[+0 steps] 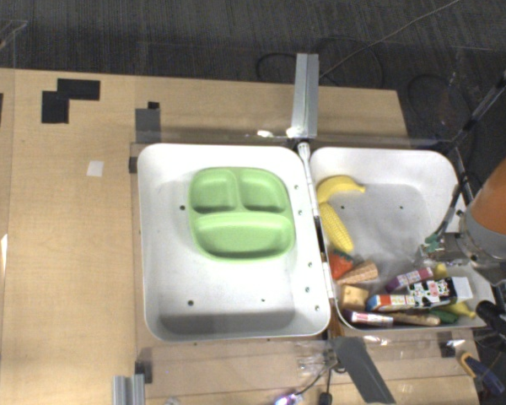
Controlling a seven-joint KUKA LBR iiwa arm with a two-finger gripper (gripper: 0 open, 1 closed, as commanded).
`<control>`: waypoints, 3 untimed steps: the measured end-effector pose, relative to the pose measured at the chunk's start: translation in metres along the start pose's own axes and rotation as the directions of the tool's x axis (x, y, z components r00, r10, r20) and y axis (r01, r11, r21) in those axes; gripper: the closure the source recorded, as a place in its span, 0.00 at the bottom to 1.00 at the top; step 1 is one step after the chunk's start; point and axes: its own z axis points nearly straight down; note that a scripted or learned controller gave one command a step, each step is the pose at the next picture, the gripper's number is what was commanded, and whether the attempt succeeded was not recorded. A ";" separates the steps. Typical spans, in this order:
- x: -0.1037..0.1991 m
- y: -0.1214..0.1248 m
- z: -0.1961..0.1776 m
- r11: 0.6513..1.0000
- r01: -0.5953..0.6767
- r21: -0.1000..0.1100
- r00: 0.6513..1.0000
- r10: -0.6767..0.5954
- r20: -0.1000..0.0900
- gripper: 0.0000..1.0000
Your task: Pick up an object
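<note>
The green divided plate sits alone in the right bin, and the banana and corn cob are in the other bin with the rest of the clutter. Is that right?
Not quite. The green divided plate sits alone in the left bin, not the right, as the camera view shows. The rest holds: the banana and corn cob are in the other bin, the right bin, with the rest of the clutter.

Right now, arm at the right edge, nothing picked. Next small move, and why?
Probably shift the arm left, in over the right bin, before any descent. It sits at that bin's right rim, beside the goods rather than over them. The banana and corn cob lie alone by the bin's left wall, easier targets than the packed clutter along its near edge.
</note>
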 end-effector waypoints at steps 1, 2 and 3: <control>0.047 -0.002 -0.092 0.989 -0.148 0.017 0.989 0.148 0.001 1.00; 0.023 -0.003 -0.127 0.962 -0.273 0.019 0.962 0.273 0.004 1.00; 0.023 -0.003 -0.127 0.962 -0.273 0.019 0.962 0.273 0.004 0.00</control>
